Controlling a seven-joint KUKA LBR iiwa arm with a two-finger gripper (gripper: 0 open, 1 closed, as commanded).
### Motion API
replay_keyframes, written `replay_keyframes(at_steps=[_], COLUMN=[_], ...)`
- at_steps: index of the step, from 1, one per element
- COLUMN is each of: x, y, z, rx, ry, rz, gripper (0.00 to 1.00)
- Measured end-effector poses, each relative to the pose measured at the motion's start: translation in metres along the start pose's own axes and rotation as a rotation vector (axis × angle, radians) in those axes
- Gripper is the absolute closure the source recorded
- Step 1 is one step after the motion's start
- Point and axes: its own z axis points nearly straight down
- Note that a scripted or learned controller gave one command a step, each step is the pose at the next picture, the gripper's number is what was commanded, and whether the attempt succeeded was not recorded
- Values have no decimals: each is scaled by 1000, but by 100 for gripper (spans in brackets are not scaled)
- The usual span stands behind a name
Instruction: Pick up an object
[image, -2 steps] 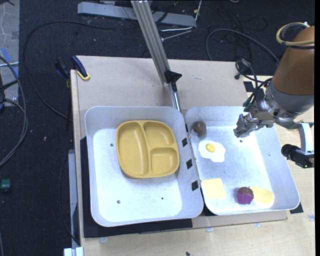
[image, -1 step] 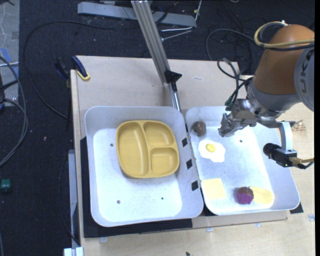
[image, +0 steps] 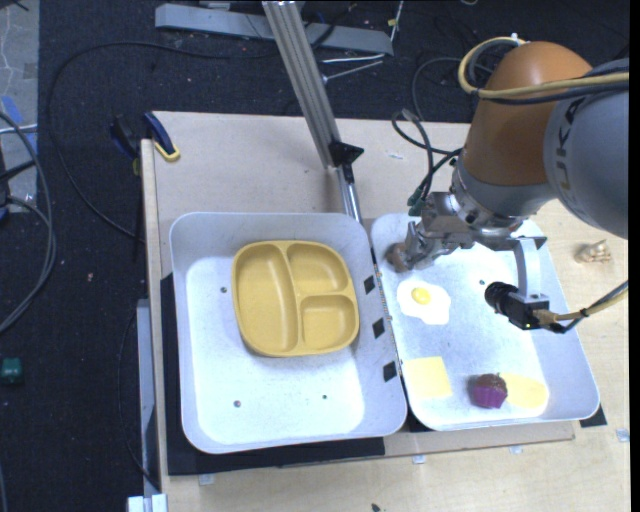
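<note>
Gripper (image: 400, 257): I see it low over the right bin's (image: 560, 350) far-left corner — whether it is open or closed, I cannot tell.
Fried egg (image: 423, 302): just in front of the gripper, apart from it.
Yellow square (image: 428, 377): near edge of that bin, beside 1 purple piece (image: 488, 391) and a yellow disc (image: 528, 392).
Left bin (image: 200, 330): holds 1 yellow divided plate (image: 296, 298) — 3 compartments.

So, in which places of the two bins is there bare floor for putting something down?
Left bin: bare strip around the yellow tray, widest at the near edge. Right bin: crowded by fried egg, cheese slice, purple piece, hand.
</note>
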Motion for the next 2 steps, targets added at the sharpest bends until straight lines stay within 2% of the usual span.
replay_keyframes(at_steps=[2], x=[90], y=[11], z=[32], rx=[3], ry=[0], rz=[1], gripper=[100])
